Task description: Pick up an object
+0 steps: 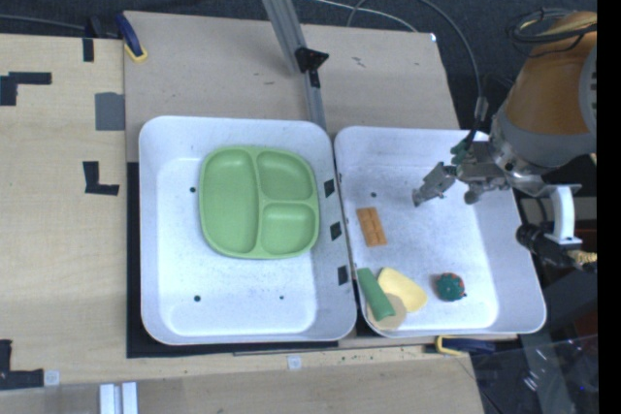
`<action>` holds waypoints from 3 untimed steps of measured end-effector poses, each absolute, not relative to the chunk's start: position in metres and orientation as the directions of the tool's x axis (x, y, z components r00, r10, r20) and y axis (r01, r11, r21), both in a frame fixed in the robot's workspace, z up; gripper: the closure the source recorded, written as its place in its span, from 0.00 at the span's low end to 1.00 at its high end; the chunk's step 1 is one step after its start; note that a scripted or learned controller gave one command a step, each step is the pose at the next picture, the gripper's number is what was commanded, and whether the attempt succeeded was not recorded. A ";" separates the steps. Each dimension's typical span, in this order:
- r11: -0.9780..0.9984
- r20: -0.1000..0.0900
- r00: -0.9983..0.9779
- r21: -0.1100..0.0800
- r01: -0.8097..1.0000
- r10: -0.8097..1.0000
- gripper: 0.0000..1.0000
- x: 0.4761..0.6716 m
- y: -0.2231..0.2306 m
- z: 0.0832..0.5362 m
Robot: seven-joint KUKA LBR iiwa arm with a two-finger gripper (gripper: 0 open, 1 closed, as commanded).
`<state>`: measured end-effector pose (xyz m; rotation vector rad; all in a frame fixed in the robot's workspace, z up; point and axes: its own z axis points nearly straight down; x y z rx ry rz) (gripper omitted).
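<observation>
The claw [448, 186] hangs open and holds nothing at the right bin's [485, 305] upper right; an orange block [371, 226], yellow piece [403, 290] and green ball [448, 286] lie lower down

arm [558, 102] cut off at right edge, green object [376, 295] partly overlapping yellow object [405, 288]

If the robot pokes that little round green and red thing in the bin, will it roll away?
Probably, yes. The little round thing looks ball-shaped and sits on the smooth floor of the right bin, so a nudge would likely send it rolling until a wall stops it. Its rounded sides might also slip out of the pincer. It looks small, so likely light.
</observation>
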<state>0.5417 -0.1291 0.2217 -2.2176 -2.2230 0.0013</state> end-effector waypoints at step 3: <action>0.002 0.000 -0.002 -0.007 1.000 1.000 0.00 0.556 -0.135 0.113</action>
